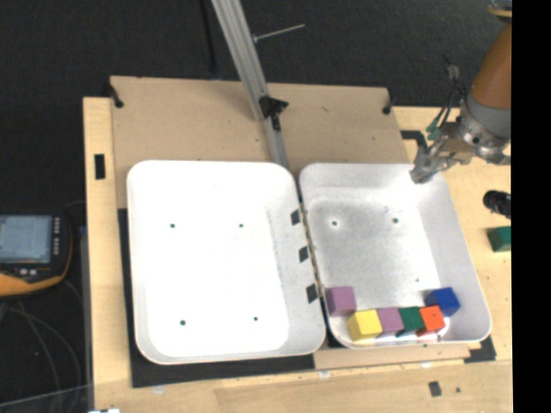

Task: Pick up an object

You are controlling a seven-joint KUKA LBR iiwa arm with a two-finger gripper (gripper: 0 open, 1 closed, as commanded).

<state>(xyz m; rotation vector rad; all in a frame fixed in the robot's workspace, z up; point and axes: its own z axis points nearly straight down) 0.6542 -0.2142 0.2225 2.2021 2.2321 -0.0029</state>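
A: From the overhead camera, what step is this?

B: The approach, I'd judge. The gripper (424, 172) hangs over the far right corner of the right bin (379, 200), nothing between its tips; apart or together, I cannot tell.

A: And the things to pick?

B: Small hard-looking blocks crowd the near edge: purple block (341, 298), yellow block (364, 323), blue block (442, 299). The next move calls for travelling toward them and descending. The left bin (215, 256) is smooth white plastic.
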